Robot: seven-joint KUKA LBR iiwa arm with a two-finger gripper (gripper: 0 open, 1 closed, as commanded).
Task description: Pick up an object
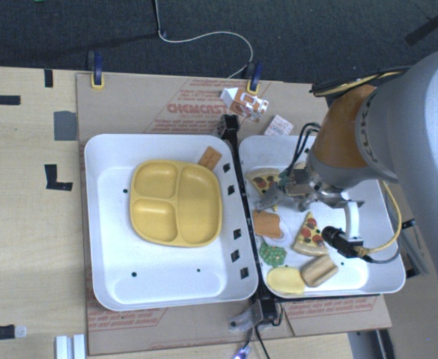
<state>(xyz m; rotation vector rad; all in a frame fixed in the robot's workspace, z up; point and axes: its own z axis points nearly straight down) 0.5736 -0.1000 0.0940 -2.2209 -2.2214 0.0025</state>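
Two shallow white bins side by side on cardboard: left bin (106, 275), right bin (379, 279). Inside the left bin, a yellow divided plate (177, 203), lying flat toward the upper middle, with a small tan block (209, 158) just past its upper right rim. Crowded in the right bin, toy food: a pizza slice (308, 235), long axis near upright, tip pointing up toward the gripper; a second pizza slice (263, 181) near the bin's upper left; an orange-and-white piece (268, 224); a green leafy piece (272, 255); a pale yellow lemon-like piece (284, 279) touching a brown bread roll (318, 270). Gripper (293, 188) low over the right bin's upper part, just above the toy food; finger spread impossible to tell, nothing seen held.
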